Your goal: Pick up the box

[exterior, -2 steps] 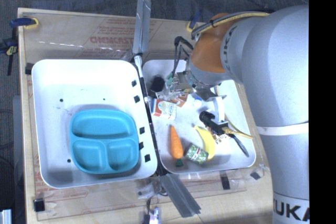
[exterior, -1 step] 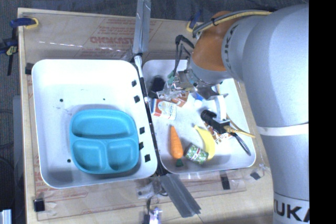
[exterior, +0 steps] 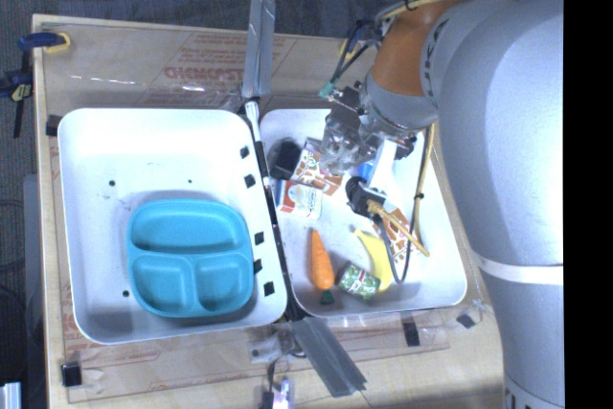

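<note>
Hovering above the right bin [exterior: 450, 283]: end effector [exterior: 340, 146].
The box [exterior: 308, 170] (red and white) lies just beside and below the end effector, near the bin's left wall; finger state cannot be told.

Bright, even overhead light — white bins [exterior: 153, 124] near glare, soft shadows under rims, slight overall blur.

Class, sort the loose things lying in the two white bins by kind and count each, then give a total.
Toy food (carrot, banana): 2
Printed boxes or cartons: 2
Small can: 1
Blue divided tray: 1
Total: 6, leaving out items half hidden beneath the gripper.
</note>
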You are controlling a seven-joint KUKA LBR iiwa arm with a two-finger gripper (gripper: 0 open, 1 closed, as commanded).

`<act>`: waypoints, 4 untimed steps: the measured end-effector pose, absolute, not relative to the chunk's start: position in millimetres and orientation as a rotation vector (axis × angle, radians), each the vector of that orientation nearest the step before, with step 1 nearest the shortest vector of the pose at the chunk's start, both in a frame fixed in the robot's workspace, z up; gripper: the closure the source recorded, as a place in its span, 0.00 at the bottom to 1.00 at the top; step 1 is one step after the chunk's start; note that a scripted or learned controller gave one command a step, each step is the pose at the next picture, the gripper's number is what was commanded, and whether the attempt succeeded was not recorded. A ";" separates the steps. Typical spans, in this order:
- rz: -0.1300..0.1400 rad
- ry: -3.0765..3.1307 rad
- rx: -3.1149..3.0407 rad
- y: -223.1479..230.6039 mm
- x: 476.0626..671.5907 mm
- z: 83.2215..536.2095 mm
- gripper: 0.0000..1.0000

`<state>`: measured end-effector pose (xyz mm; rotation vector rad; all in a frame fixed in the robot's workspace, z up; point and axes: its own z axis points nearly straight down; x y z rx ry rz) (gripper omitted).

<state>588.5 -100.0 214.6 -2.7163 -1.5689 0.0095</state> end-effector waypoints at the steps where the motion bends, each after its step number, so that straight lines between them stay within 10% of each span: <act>1: 0.021 -1.579 -2.705 -98.6 589.2 220.2 1.00; 2: 0.015 -1.041 -2.958 -104.1 529.1 236.6 1.00; 3: 0.009 -1.872 -2.517 -76.2 477.7 254.0 1.00; 4: 0.018 -1.876 -2.511 -76.7 479.1 260.8 1.00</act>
